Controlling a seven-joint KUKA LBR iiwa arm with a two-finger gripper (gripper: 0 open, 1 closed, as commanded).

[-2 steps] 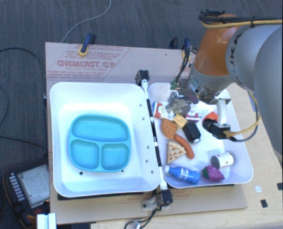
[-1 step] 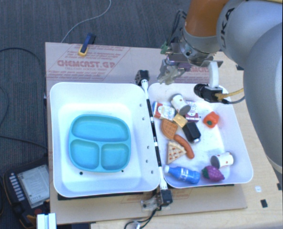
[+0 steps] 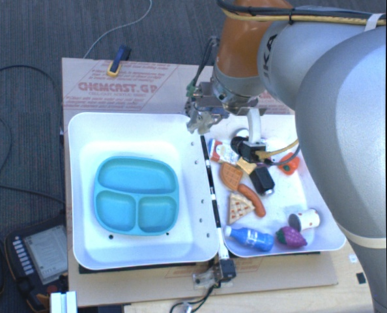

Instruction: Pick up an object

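My gripper [image 3: 199, 124] hangs over the far left corner of the right bin [image 3: 324, 240], above the divider between the bins. I see nothing between its fingers. The right bin holds several small toys: a waffle piece [image 3: 231, 175], a sausage [image 3: 253, 199], a pizza slice [image 3: 240, 208], a blue bottle [image 3: 251, 238], purple grapes [image 3: 291, 237], a white cup [image 3: 305, 220], a black block [image 3: 262, 179], a red and white packet [image 3: 221, 152] and an orange piece [image 3: 288, 167]. These lie to the right of and nearer than the gripper.
The left bin [image 3: 83, 135] holds a blue divided plate [image 3: 137, 195]. A brown board [image 3: 115, 90] with red lettering lies under the bins, with a blue clip [image 3: 119, 59] at its far edge. Cables and a pendant [image 3: 37, 256] lie to the left.
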